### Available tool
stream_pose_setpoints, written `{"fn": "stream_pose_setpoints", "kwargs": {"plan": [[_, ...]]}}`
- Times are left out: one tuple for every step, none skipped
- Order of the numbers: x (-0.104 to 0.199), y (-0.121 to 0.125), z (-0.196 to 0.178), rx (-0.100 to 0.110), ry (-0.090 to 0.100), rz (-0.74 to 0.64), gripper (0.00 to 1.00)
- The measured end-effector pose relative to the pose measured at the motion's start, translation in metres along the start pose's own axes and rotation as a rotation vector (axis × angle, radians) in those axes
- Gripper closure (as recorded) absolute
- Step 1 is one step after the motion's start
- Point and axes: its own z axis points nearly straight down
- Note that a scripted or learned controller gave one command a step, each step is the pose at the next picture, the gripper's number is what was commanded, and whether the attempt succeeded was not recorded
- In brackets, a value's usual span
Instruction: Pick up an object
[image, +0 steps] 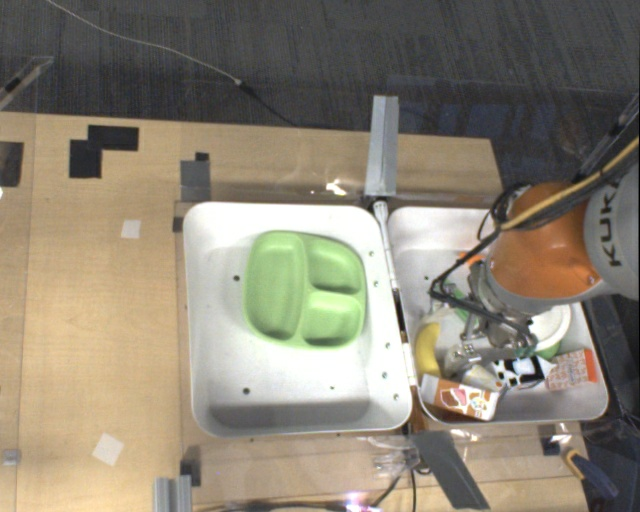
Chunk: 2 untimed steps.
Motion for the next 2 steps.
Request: {"fn": "stream_pose_setpoints", "kwargs": {"plan": [[0.038, -0.018, -0.003, -0.001, 0.005, -0.258, 0.00], [-0.043, -0.007, 0.002, -0.001, -0.002, -0.261, 0.00]]}}
